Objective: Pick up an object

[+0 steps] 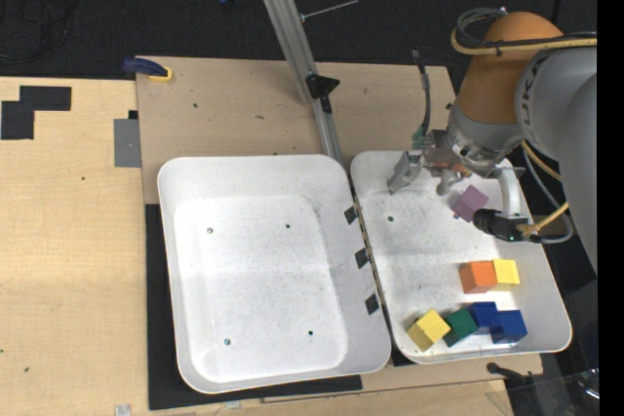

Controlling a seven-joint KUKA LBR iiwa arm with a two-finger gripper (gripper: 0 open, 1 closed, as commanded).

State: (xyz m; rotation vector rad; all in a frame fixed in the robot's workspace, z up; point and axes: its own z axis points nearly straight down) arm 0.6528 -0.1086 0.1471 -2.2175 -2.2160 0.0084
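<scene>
My gripper point(425, 184) hangs over the far end of the right bin point(409, 239), its two fingers spread apart and open with nothing between them. The left finger point(401, 173) points down toward the bin floor. A purple block point(470, 202) lies just right of the other finger, outside the gap; I cannot tell whether it touches the finger. Nearer the front of the same bin sit an orange block point(478, 277) and a yellow block point(506, 271) side by side. A row of a yellow block point(427, 329), a green block point(460, 323) and two blue blocks point(497, 320) lies by the front rim.
The left bin point(195, 190) stands beside the right one, joined by black clips point(361, 257) along the shared rims. A slanted metal rail point(292, 44) rises behind the bins. The arm's body and cables point(531, 219) overhang the right bin's right side.
</scene>
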